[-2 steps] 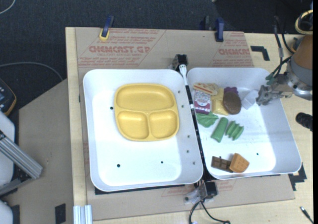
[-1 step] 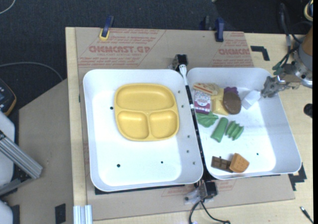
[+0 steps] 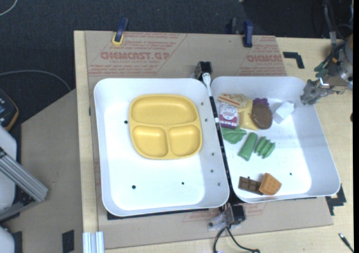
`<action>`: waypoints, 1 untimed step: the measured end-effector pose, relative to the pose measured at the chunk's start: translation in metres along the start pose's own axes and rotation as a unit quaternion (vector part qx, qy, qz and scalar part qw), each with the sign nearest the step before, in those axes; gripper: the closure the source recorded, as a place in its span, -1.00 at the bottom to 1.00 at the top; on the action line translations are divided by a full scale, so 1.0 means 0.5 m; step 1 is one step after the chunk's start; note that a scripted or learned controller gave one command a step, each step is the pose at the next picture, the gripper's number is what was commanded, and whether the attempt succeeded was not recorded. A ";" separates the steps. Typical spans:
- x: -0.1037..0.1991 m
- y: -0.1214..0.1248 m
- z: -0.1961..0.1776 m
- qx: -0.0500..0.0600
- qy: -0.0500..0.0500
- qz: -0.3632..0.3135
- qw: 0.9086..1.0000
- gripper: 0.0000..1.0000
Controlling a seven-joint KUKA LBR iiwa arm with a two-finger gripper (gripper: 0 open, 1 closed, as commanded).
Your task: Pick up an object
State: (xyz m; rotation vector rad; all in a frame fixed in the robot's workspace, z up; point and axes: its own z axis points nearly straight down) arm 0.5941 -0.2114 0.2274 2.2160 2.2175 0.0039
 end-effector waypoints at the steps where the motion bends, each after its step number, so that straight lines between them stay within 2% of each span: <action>1: 0.103 -0.029 -0.006 0.004 0.003 -0.002 1.000 1.00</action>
